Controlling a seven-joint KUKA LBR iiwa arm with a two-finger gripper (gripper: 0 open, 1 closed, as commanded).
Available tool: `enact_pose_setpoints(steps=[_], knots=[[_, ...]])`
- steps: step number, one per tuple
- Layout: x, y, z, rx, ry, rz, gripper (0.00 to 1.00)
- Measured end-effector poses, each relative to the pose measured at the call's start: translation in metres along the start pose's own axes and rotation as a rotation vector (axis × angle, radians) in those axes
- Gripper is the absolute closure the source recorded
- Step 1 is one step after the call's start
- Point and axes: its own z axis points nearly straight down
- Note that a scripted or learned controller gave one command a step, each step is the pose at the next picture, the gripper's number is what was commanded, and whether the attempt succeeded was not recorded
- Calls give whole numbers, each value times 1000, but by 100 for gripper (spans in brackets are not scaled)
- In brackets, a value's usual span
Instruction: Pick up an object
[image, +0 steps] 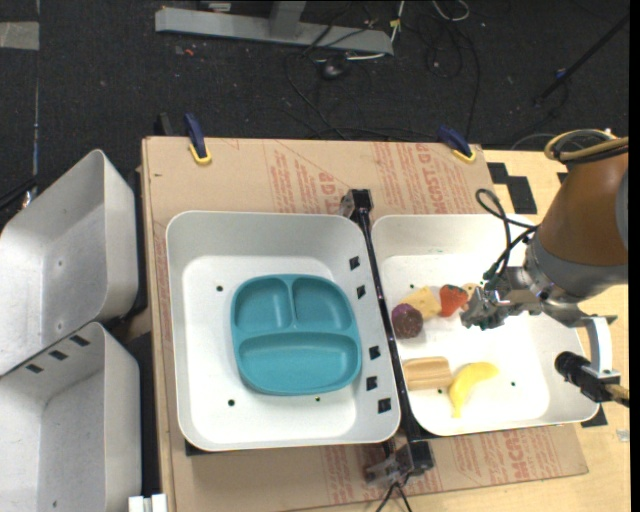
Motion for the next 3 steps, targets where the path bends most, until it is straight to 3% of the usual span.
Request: enact_pose_setpoints(steps=[1,3], knots=[[-2,8,-61,-2,-1,-2,100],[100,23,-54,6,3,-6,100]])
